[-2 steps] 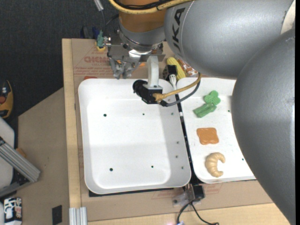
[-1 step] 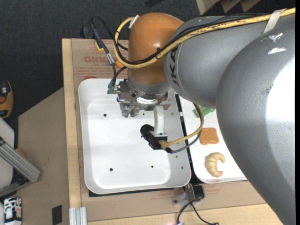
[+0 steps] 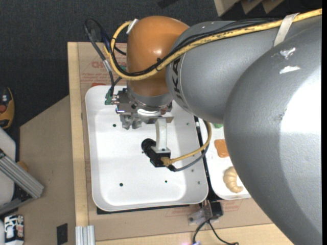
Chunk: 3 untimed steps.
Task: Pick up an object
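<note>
The hand (image 3: 134,122) is hanging over the left bin (image 3: 102,152) — whether it is gripping anything, I cannot tell.

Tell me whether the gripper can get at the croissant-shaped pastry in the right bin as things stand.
Probably not directly. The gripper sits over the left bin, while the pastry lies in the right bin, tucked beside the arm's own bulk, which overhangs it.

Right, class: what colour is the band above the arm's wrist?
Orange band, clearest in the camera view.
</note>
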### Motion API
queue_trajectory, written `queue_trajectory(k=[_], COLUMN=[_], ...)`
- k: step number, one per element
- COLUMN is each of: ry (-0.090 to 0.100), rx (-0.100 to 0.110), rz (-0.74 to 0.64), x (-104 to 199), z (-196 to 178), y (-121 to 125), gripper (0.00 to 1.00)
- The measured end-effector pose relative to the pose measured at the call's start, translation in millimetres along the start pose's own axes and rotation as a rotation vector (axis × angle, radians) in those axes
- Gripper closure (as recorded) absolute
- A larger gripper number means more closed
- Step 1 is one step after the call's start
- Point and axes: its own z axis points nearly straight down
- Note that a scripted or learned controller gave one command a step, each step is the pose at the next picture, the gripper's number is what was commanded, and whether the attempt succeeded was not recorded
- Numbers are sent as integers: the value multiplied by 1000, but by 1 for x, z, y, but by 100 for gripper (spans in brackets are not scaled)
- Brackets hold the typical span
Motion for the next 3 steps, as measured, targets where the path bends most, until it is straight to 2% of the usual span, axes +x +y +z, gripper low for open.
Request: queue_trajectory(k=[2, 3], ry=[1, -2], rx=[-4, -5], rz=[6, 4], x=[-1, -2], z=[-21, 33], y=[1, 38], gripper=[100, 100])
